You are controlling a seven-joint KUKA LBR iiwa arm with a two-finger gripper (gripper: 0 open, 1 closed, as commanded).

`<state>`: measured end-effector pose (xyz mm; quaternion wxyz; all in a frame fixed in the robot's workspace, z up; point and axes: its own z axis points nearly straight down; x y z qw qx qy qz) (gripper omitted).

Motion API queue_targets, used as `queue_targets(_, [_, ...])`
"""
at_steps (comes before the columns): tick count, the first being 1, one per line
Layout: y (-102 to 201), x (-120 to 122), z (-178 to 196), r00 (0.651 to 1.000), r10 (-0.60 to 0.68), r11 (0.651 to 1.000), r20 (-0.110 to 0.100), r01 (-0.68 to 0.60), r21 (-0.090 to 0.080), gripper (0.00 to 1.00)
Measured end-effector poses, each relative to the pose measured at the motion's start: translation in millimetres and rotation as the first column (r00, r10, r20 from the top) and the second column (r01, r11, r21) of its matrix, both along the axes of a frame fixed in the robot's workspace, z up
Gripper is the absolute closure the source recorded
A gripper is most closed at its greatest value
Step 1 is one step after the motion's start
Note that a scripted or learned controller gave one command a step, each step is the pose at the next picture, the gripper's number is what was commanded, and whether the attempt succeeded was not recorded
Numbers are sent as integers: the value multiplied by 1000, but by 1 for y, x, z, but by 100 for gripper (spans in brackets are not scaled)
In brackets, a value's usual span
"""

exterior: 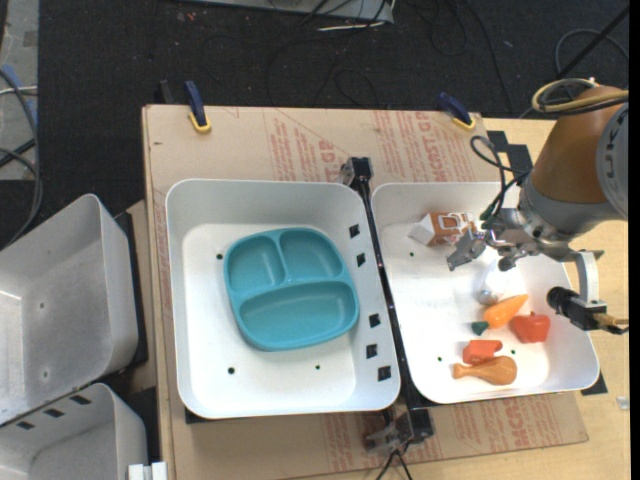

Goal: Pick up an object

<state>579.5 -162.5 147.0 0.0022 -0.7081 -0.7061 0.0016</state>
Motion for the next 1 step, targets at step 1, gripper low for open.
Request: queue_targets(1, [-2,4,-32,1000,0,1000,18,0,-6,0])
